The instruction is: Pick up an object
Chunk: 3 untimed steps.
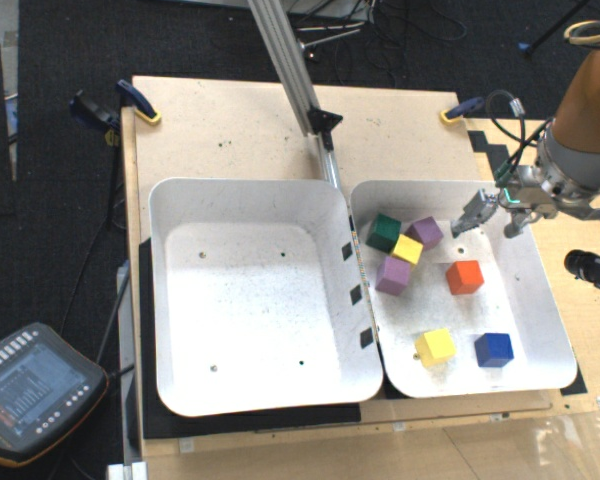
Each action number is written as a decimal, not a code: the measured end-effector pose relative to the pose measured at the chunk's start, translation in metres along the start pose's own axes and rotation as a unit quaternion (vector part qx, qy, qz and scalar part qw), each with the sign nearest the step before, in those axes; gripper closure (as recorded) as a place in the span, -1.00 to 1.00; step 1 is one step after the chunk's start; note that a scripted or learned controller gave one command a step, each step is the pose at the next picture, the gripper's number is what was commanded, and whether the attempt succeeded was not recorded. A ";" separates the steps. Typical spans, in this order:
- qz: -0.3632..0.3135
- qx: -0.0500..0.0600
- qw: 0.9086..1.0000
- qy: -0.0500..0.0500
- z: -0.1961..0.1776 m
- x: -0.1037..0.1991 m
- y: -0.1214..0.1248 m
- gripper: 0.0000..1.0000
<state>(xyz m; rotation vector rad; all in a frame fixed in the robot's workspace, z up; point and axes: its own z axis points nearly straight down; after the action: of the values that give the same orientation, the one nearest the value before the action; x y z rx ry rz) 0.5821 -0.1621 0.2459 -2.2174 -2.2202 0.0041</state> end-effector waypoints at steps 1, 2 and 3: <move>0.000 -0.002 1.000 -0.001 -0.003 0.000 0.001 -1.00; 0.001 0.001 1.000 0.000 0.054 0.009 -0.004 -1.00; 0.001 -0.001 1.000 -0.001 0.113 0.006 0.003 -1.00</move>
<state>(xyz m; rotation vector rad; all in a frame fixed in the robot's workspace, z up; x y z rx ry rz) 0.5842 -0.1560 0.1325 -2.2203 -2.2199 0.0036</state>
